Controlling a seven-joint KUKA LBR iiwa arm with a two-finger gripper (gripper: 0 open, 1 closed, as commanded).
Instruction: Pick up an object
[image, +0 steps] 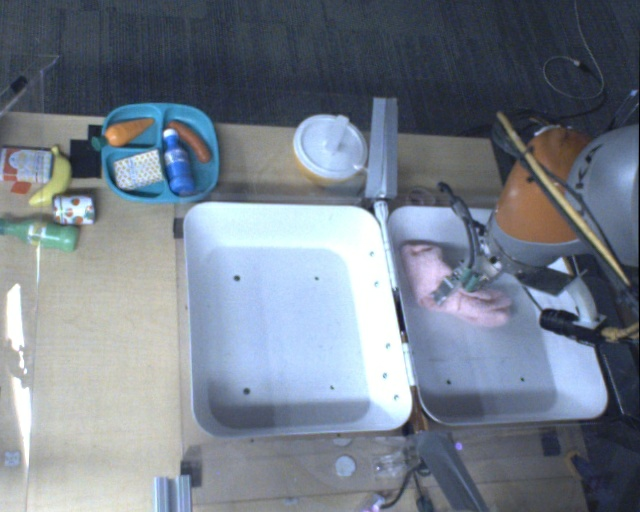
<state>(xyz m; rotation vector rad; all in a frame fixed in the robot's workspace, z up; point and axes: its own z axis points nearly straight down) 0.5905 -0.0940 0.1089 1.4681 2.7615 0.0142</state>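
We see the end effector (462, 279) low inside the right bin (520, 395), directly on a soft pink object (455, 292) that looks like a cloth or a plush piece. The pink object lies in the upper left part of this bin; one part of it extends to the left of the end effector and another part to the lower right, so the end effector sits about on its middle. The tips touch the pink material, but they are small and mixed with cables, and we cannot tell if they are spread or pressed together, or if any material is between them. The grey arm with its orange band (535, 200) rises to the upper right of the end effector.

Left of the end effector, beyond the bin wall, stands the left bin (290, 320). Far to the upper left, on the surface (90, 330), we see a blue divided tray (160, 152) with toy food, a banana (52, 178), a small can (74, 209) and a green bottle (40, 234). A white lidded cup (331, 147) stands above and to the left of the end effector.
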